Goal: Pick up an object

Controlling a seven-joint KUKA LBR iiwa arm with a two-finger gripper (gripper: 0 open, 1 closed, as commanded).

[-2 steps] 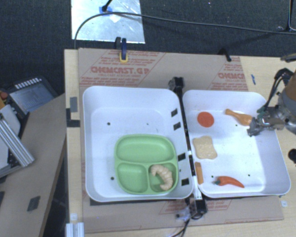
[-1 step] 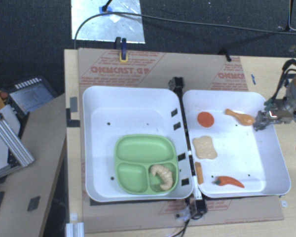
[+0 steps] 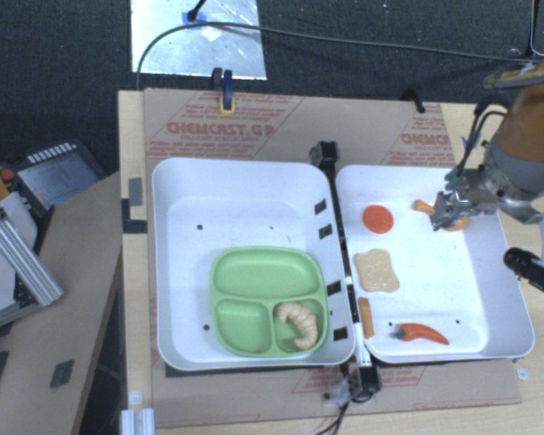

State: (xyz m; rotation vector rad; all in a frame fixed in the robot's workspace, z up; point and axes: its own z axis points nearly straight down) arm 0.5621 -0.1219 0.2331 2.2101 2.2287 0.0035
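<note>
Holding croissant [image 3: 297,323]: green tray [image 3: 254,275], left bin [image 3: 177,243].

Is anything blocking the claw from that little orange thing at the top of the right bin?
Nothing visible does. The claw sits right over the small orange piece near the right bin's far edge; the red disc lies apart, to its left.

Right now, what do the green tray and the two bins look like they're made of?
Green tray: likely molded plastic, matte pastel, with rounded compartment walls. Left bin and right bin: probably thin formed plastic, smooth white with soft sheen and rounded rims.
</note>
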